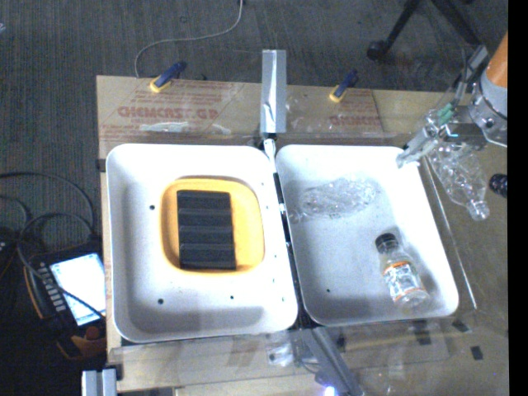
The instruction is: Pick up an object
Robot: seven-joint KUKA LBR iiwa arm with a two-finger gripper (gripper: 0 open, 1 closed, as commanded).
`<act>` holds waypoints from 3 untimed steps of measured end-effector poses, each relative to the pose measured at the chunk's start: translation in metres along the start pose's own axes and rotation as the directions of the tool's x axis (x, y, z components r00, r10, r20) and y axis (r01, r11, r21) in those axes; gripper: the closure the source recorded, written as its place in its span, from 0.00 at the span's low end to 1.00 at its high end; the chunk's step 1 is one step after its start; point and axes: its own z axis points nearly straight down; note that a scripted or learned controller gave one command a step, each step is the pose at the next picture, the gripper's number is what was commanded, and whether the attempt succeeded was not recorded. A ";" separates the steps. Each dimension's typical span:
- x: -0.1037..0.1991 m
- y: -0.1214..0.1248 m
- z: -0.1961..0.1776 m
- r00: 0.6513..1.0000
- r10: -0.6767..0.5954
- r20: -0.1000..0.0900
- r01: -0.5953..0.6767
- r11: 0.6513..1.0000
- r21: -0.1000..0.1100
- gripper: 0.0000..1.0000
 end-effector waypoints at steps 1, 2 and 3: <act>-0.006 -0.045 0.095 0.996 -0.085 0.001 0.085 0.996 0.000 0.00; 0.001 -0.059 0.180 0.991 -0.137 -0.005 0.136 0.991 -0.008 0.00; 0.001 -0.060 0.172 0.991 -0.136 -0.006 0.136 0.991 -0.007 1.00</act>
